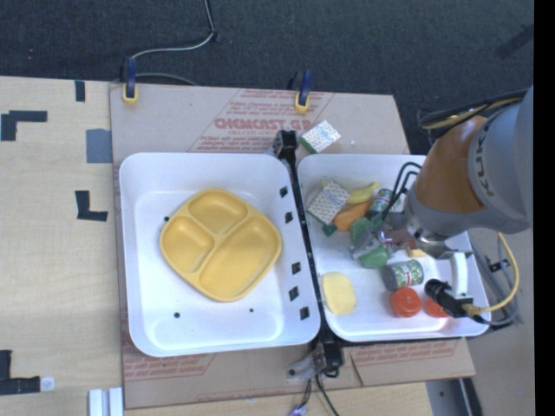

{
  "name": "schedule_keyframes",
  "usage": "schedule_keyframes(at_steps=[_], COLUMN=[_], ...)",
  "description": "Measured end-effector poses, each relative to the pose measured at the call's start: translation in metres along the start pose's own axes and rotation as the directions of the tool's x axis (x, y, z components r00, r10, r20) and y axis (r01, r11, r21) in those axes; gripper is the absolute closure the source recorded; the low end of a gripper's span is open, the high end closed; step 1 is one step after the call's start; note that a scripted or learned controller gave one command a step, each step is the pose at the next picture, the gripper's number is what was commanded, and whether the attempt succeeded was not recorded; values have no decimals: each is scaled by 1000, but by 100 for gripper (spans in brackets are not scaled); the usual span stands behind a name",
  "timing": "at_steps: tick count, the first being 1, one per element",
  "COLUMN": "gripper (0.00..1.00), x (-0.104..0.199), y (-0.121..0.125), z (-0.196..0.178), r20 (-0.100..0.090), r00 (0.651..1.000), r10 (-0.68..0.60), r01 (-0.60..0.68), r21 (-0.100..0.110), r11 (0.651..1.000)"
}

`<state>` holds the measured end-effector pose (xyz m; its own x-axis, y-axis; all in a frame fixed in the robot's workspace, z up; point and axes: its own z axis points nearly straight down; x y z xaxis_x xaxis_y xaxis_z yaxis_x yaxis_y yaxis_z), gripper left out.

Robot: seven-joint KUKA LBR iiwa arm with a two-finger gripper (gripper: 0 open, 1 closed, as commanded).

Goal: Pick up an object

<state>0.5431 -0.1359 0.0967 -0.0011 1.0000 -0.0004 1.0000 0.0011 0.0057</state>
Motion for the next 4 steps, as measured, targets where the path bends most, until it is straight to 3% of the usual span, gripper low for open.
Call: schedule_keyframes(at_steps=[1, 4], gripper=[100, 100], x=[19, 21], y=[53, 52], z=[10, -17], r20=[0, -2], r00=[1000, 1000], r10=[0, -2], r01=[0, 2], r21=[4, 10], r11=[1000, 1000])
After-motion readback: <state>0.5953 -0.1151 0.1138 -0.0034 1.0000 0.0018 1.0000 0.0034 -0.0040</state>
